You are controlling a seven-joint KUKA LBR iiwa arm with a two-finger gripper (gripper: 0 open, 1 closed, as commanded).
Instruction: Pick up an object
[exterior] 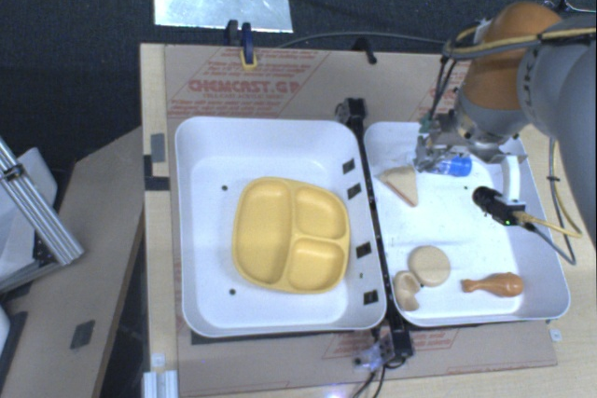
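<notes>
One blue object [455,167] under pincer [431,159] (right bin [550,289], far end).

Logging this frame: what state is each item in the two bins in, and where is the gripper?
Yellow divided plate: flat in left bin, compartments bare.
Wedge slice: lying in right bin, beside gripper.
Blue object: lying under gripper.
Round biscuit: flat.
Drumstick: on its side.
Gripper: low over right bin's far end.
</notes>
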